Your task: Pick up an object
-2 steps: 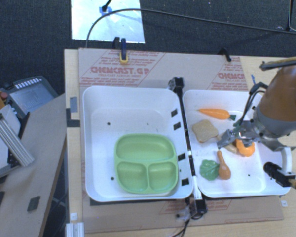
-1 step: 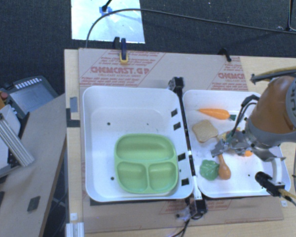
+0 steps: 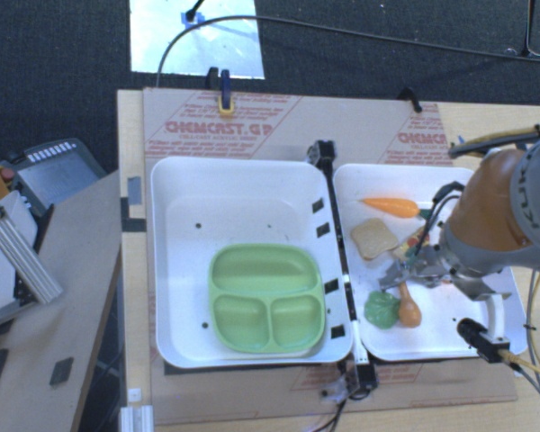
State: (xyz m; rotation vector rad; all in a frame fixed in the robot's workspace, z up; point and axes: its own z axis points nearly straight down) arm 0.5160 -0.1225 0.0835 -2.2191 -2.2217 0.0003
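The right bin (image 3: 450, 349) holds an orange carrot (image 3: 389, 207) near its far side and a tan bread slice (image 3: 373, 238) just below the carrot. A green leafy toy (image 3: 381, 309) and a small orange-brown piece (image 3: 409, 310) lie side by side near the front wall. My gripper (image 3: 401, 274) hangs low over the bin's middle, just above the orange-brown piece and to the right of the bread. The grey arm with its orange band (image 3: 495, 207) covers the right half of the bin, along with some small coloured items beside the wrist.
The left bin (image 3: 184, 196) carries a green divided plate (image 3: 266, 297) toward its front. A black divider (image 3: 335, 241) runs between the bins. Cables trail at the bench's right front corner (image 3: 522, 367). A grey pendant (image 3: 49, 178) sits off the bench at left.
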